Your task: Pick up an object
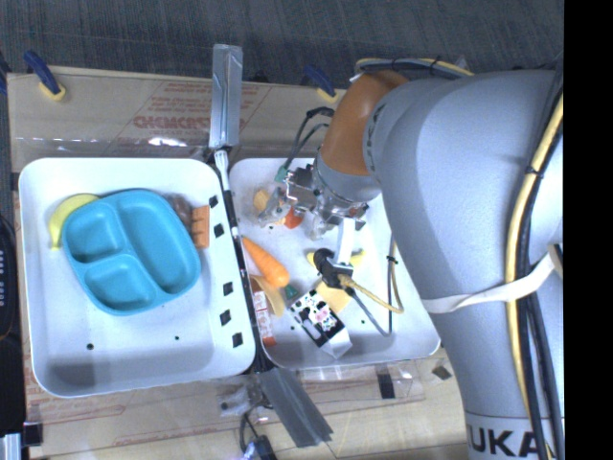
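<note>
Over right bin point(407, 338): pincer point(305, 202) low among clutter, nothing lifted yet.
Cannot tell pincer state; small red piece point(292, 219) just beside it, carrot point(265, 263) near, blue tray point(131, 249) in left bin point(57, 353). Grasp and lift left.

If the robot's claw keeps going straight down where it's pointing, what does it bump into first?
Probably the small red-orange object right beneath the gripper in the right bin. Depth is hard to judge from above, so it could instead reach the bin's white floor beside it.
</note>
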Tool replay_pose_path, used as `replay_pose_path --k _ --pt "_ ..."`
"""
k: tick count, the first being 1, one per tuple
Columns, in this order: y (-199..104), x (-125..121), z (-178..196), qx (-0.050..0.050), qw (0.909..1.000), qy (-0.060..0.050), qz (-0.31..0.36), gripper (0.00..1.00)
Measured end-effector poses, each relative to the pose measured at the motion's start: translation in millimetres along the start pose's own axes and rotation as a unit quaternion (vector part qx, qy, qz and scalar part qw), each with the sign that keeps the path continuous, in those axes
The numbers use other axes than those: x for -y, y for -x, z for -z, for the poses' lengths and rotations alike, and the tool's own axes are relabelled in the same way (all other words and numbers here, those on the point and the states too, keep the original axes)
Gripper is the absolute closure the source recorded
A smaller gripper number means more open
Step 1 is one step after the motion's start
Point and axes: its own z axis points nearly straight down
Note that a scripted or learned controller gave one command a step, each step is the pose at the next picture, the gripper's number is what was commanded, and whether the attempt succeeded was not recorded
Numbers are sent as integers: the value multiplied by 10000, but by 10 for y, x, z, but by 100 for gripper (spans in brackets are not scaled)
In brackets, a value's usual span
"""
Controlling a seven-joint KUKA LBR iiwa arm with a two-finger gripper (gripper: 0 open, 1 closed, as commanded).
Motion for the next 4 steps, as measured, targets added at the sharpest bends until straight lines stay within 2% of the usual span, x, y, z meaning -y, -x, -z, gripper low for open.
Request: replay_pose_path --k 1,2,3,4 --pt "-128 -37 1040 4 9944 34 1056 0" --pt "-126 -22 1003 7 9944 1 1055 0" --pt "-131 -238 -11 2 9874 -8 1582 0" --pt "-149 -258 129 0 9870 20 1609 100"
